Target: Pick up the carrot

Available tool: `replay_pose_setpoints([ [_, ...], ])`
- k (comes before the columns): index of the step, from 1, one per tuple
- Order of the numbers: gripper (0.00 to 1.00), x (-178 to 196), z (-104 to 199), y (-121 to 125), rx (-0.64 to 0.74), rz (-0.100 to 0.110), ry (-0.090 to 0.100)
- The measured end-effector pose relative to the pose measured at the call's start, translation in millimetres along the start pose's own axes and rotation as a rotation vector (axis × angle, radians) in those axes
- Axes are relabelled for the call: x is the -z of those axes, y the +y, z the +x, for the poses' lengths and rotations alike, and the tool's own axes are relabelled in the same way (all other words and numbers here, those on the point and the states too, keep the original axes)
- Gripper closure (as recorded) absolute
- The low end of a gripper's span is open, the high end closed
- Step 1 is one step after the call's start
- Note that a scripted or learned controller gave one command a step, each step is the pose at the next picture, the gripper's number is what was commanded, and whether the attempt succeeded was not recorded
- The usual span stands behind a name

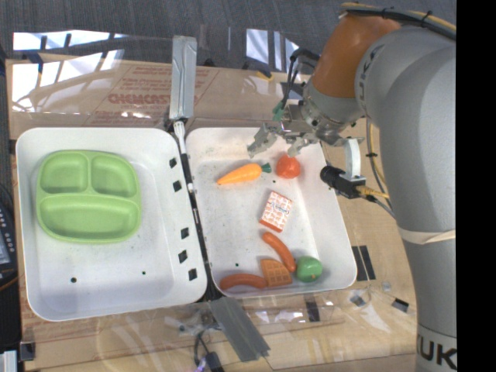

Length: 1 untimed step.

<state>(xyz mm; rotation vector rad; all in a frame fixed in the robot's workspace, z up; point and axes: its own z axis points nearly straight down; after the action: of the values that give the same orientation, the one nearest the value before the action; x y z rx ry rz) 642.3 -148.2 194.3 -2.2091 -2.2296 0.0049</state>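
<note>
Carrot [240,175], centre frame in right bin [329,208]: probably light, rigid, smooth plastic, tapered. Best gripped across thick middle. Gripper [276,141] spread open, empty, just above.

bench [116,103] | cardboard sheet [139,91] | left bin [31,285] | right bin [341,246]

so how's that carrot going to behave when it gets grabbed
The carrot looks like a smooth, rigid plastic toy, so it is probably light and stiff. Its tapered, rounded body may slip toward the thin end or roll on the bin floor. The hand sits just above it.
</note>
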Motion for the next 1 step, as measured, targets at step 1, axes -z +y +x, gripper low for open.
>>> replay_pose_setpoints([
  [1, 0.0, -93.5, 11.5, 20.8, -0.044, -0.02, -0.001],
])
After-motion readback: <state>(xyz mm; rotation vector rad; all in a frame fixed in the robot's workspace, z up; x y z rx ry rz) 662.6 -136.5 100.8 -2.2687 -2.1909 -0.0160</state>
